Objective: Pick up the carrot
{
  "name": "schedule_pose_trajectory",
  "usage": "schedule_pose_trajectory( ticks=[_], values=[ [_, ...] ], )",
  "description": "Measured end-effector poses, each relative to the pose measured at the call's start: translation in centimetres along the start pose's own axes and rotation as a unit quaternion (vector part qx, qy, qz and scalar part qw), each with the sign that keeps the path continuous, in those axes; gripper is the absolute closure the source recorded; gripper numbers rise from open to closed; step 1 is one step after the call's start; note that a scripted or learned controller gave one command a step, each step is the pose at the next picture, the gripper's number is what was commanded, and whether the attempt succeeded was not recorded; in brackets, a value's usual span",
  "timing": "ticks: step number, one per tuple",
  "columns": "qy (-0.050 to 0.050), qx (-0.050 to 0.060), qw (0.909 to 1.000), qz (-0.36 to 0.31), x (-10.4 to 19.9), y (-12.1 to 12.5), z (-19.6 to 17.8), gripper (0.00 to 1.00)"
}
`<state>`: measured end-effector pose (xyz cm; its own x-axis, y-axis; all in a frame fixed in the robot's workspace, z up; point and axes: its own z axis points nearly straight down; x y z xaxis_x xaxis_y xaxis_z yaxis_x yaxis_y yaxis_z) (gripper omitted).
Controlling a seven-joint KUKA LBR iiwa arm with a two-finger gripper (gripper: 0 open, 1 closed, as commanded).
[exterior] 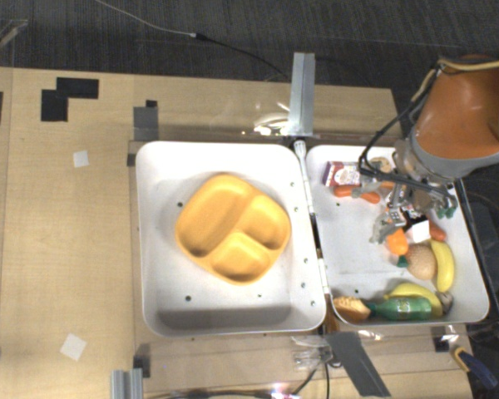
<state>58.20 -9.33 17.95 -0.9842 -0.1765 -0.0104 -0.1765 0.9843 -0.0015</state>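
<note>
The arm is reaching in from the right, its gripper [397,219] hanging low over the right bin [349,256]; the carrot [397,242] is lying just beneath the fingertips, beside a yellow banana [442,264] and a brownish round fruit [422,261]; whether it is gripping anything I cannot tell; a yellow sectioned plate [233,227] is sitting in the left bin [162,289].

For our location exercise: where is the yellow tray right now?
The yellow tray lies in the middle of the left bin, across the divider from the right bin with its food items.
</note>
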Motion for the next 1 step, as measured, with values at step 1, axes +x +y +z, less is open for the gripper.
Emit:
schedule_pose_trajectory(
  ticks=[1],
  values=[
    [-0.002,0.001,0.9967,-0.081,1.91,-2.68,8.96,0.0]
  ],
)
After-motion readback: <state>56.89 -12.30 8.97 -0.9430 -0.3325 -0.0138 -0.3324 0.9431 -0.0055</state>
